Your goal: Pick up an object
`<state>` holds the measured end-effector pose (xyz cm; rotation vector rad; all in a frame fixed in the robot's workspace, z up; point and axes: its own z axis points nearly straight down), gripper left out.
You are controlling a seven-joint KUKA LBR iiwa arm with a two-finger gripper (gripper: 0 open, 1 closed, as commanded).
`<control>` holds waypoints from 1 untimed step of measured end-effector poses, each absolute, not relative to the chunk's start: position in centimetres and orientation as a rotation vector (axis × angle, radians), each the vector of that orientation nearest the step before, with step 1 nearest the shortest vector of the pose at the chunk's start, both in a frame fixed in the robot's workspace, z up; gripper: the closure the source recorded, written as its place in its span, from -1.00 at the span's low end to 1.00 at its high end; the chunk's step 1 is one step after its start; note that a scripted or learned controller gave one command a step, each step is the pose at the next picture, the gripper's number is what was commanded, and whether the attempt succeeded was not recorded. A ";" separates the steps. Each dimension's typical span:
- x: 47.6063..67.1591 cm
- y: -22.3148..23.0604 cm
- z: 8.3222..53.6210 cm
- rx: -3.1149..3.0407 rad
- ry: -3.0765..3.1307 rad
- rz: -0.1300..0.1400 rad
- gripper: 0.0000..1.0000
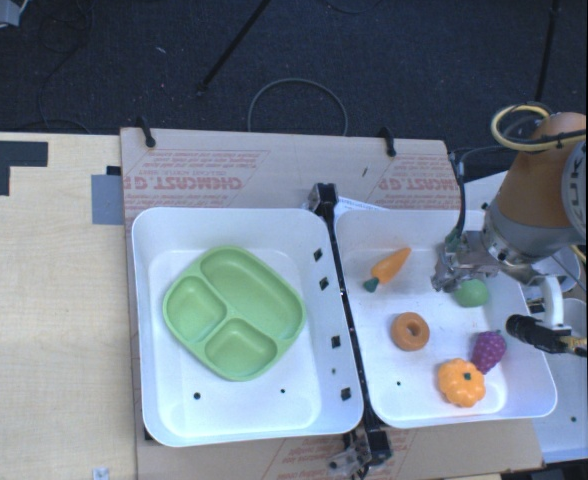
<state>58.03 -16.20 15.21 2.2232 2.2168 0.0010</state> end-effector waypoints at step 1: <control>57.5 -16.0 19.7 2.219 2.223 0.001 1.00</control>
